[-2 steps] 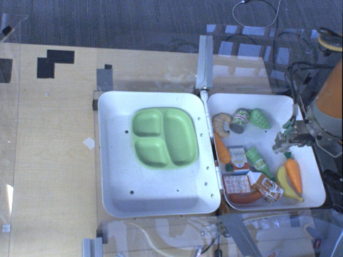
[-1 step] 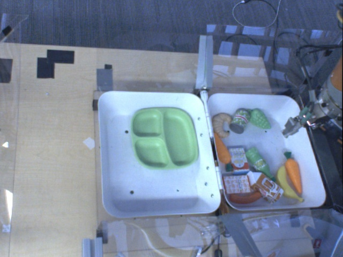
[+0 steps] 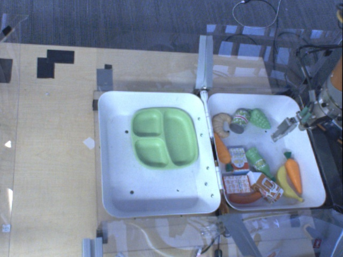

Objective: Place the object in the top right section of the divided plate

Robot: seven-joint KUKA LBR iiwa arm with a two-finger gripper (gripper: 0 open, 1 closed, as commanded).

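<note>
A green divided plate [image 3: 163,137] lies in the left white bin [image 3: 115,165], with two small sections on its left and one long section on its right; nothing lies in any of them. My gripper [image 3: 281,132] hangs over the upper right of the right bin [image 3: 316,159], above bare bin floor. It is right of a green toy [image 3: 261,118] and a small can [image 3: 241,120], and above an orange carrot [image 3: 293,174]. Nothing shows in its grasp.
The right bin also holds a bagel [image 3: 220,123], a second carrot [image 3: 222,149] against its left wall, a juice box [image 3: 238,157], a green bottle [image 3: 258,161], a banana [image 3: 283,184], a sausage [image 3: 245,198] and snack packets [image 3: 269,189]. A metal post [image 3: 204,63] stands behind the bins.
</note>
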